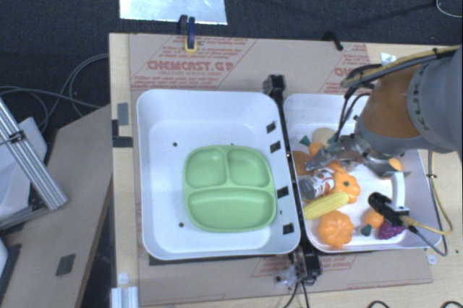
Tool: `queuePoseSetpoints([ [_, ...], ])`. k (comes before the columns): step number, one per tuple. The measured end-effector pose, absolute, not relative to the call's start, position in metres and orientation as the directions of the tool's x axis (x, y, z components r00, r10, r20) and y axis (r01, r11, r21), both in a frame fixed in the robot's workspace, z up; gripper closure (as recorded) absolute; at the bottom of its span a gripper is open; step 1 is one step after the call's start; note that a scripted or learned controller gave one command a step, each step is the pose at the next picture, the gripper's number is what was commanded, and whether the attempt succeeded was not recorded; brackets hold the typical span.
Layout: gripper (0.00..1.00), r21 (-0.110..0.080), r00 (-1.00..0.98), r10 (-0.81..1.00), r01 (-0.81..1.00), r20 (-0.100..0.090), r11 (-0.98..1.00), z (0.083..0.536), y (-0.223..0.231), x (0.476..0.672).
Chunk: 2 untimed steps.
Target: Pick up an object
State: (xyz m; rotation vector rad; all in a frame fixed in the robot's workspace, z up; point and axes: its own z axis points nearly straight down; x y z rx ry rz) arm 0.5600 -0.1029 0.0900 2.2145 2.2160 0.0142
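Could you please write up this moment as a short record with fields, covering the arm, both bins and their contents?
arm: reaches in from the right, over the right bin
gripper: low among the toy food, near a can
left bin: holds a green divided plate
right bin contents: corn cob, small orange pumpkin, purple grapes, other orange pieces
grasp: cannot tell from this view
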Motion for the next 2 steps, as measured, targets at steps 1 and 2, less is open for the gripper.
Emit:
queuePoseSetpoints([
  [1,1.00,0.017,-0.002,1.000,1.000,0.001,0.002,0.101,-0.102,0.562],
  [2,1.00,0.005,-0.005,1.000,1.000,-0.001,0.005,0.148,-0.095,0.560],
])
